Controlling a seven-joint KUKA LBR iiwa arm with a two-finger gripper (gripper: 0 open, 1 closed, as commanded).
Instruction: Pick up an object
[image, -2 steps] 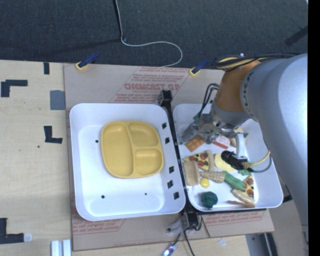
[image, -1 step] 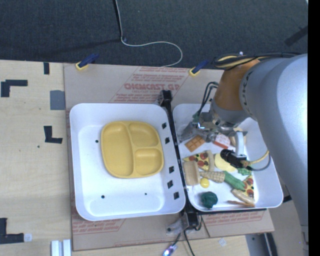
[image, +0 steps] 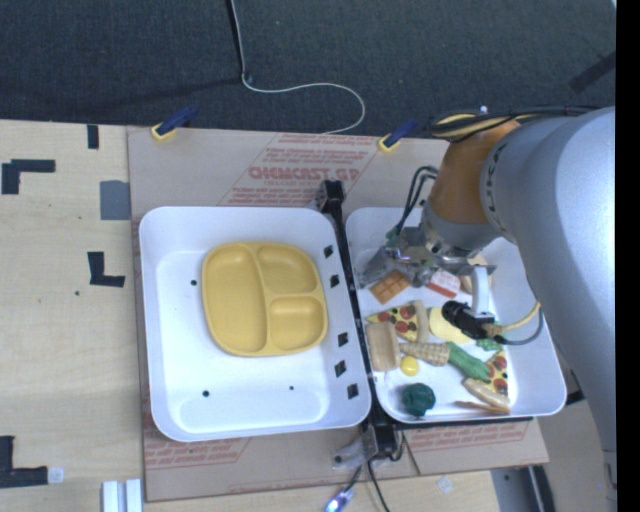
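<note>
The right bin (image: 548, 392) holds a pile of small toy food pieces: an orange waffle-like square (image: 390, 288), a pizza slice (image: 403, 318), a tan bread piece (image: 381, 346), a yellow ball (image: 410, 366), a dark green lump (image: 418, 399), a green bean-like piece (image: 466, 361) and a second pizza slice (image: 498, 372). My gripper (image: 408, 262) is down in the upper part of this bin, just above the orange square. The grey arm with its orange band (image: 462, 185) reaches in from the right and covers the bin's far corner.
The left bin (image: 170, 250) holds a yellow divided plate (image: 265, 297). A black divider with clips (image: 342, 290) runs between the bins. Cardboard lies under both bins, and a white cable (image: 300, 90) loops at the back.
</note>
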